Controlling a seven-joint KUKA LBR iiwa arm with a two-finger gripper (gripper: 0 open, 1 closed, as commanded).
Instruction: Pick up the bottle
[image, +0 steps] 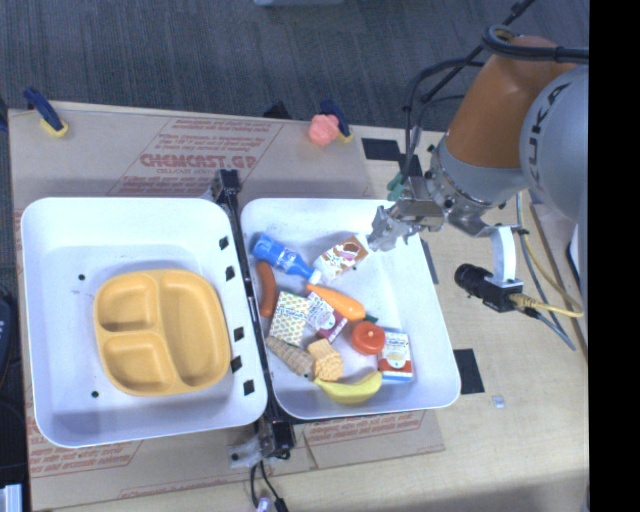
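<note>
The blue bottle (279, 256) lies on its side in the right bin (420, 300), near the upper left, just above a sausage (267, 289). The gripper (385, 232) hovers over a small carton (340, 257); its opening cannot be made out

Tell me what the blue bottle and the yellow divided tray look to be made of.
Blue bottle: probably plastic, glossy, judging by its saturated blue colour and bright highlights; its cap end looks white. Yellow divided tray: likely moulded plastic, matte to satin, with one even colour, rounded compartment walls and soft reflections. Neither material is certain from this view.
</note>
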